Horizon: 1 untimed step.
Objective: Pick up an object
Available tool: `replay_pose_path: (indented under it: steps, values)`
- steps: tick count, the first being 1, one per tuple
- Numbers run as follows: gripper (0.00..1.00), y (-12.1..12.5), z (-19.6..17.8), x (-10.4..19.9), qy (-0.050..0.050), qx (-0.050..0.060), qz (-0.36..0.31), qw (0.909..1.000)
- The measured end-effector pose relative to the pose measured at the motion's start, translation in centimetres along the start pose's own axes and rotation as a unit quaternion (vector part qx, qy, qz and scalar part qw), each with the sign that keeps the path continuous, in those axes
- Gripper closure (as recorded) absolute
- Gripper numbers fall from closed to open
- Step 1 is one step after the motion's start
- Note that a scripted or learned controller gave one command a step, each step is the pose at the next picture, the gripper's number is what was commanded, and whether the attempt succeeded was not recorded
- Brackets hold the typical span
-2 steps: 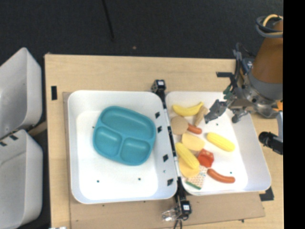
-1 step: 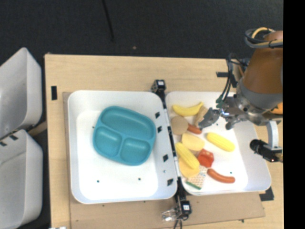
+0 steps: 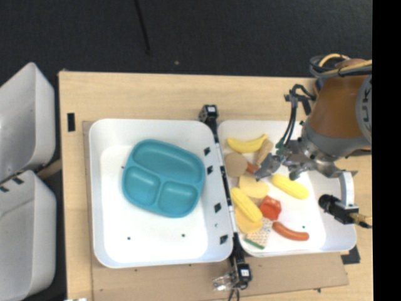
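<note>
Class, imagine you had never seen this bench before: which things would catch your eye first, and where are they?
The big teal plastic compartment plate lies alone in the left white bin. In the right white bin is a bright heap of toy food: yellow banana, red pepper piece, red sausage. The grey arm's gripper reaches into that heap.

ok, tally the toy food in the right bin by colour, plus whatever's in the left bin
Yellow: 4, namely banana, corn, pale piece, oblong piece
Red: 2, namely sausage, red block
Tan/brown: 1, a round piece
Blue: 1, the divided plate in the left bin
Total: 8. Pieces under the end effector are too hidden to count.
</note>
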State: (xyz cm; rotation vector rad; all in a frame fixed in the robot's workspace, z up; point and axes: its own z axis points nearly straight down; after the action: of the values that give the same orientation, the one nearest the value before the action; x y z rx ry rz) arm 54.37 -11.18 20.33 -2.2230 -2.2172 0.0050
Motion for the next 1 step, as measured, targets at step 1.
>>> replay_pose_path:
  steps: [1]
  values:
    - [0.0,0.78,4.68,-0.15,0.0,0.0,0.001,1.0]
